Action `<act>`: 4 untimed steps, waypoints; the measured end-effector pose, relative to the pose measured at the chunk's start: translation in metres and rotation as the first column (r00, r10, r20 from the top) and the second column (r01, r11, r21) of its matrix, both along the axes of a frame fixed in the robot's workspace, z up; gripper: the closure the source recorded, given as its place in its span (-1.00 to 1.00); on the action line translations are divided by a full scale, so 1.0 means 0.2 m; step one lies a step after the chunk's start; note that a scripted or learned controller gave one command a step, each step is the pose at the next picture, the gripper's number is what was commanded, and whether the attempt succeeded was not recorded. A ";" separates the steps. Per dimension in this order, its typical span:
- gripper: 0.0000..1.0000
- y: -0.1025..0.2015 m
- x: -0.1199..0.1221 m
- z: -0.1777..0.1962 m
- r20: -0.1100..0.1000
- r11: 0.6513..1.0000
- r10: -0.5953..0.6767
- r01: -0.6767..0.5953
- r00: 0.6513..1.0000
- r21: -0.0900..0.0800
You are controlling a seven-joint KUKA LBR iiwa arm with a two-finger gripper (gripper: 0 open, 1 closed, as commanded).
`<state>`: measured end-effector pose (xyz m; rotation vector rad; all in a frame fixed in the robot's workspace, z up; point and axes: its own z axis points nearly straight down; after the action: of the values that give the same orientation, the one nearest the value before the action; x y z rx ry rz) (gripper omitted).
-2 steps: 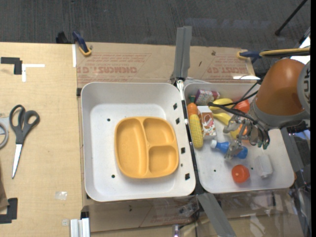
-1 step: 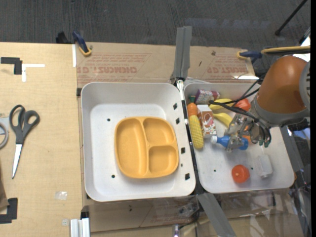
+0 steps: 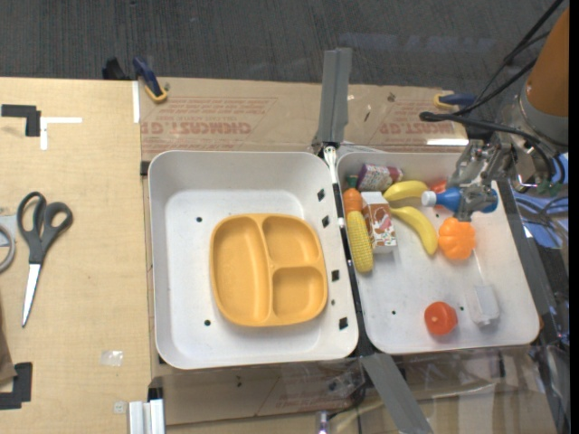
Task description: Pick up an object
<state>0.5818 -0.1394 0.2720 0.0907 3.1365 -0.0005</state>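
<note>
The right bin (image 3: pixel 398 328) holds several toy items. A corn cob (image 3: pixel 360 240) and a small red-and-white carton (image 3: pixel 381 226) lie at its left. Two bananas (image 3: pixel 414 226) curve in the middle, with a purple can (image 3: pixel 378 175) behind them. An orange pumpkin-like fruit (image 3: pixel 457 239) sits to the right. A red-orange ball (image 3: pixel 441 318) and a pale grey block (image 3: pixel 485 304) lie near the front. My gripper (image 3: pixel 474 188) hangs at the bin's back right, just over a blue-and-white bottle (image 3: pixel 450 198) and above the orange fruit.
The left bin (image 3: pixel 176 242) holds a yellow divided plate (image 3: pixel 269 269). Scissors (image 3: pixel 38 233) lie on the bench at far left. Cables and the arm's body (image 3: pixel 547 89) crowd the right edge. A small orange item (image 3: pixel 351 199) rests against the right bin's left wall.
</note>
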 end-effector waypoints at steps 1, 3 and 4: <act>-1.00 0.00 0.00 0.00 0.000 1.000 0.000 0.000 1.000 0.000; -1.00 -0.33 -0.03 -0.89 0.001 1.000 0.012 -0.012 1.000 -0.001; 1.00 -0.33 -0.02 -0.84 0.007 1.000 0.014 -0.014 1.000 -0.004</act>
<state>0.5786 -0.2054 0.1047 0.0692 3.1299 -0.0059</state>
